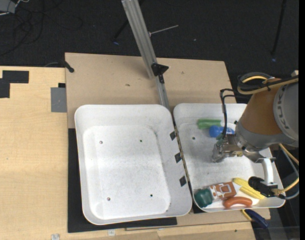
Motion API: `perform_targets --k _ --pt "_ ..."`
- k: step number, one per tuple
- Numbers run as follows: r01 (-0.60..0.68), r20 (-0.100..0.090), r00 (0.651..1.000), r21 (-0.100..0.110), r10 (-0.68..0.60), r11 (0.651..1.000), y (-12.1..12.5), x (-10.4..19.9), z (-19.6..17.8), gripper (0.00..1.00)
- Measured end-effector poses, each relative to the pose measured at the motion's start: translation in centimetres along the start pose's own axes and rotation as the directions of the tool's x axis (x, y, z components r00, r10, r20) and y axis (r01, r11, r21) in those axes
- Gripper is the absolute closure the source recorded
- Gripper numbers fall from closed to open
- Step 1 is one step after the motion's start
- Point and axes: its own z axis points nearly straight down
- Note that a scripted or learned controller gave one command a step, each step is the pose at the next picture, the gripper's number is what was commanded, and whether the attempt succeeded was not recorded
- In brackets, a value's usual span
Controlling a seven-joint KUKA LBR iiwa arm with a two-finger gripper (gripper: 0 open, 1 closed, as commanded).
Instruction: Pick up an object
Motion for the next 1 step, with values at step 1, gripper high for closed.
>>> perform_targets --k 1 --pt "0.001 0.002 1.0 -0.006 -0.001 1.0 -0.7 -0.56 -4.63 1.0"
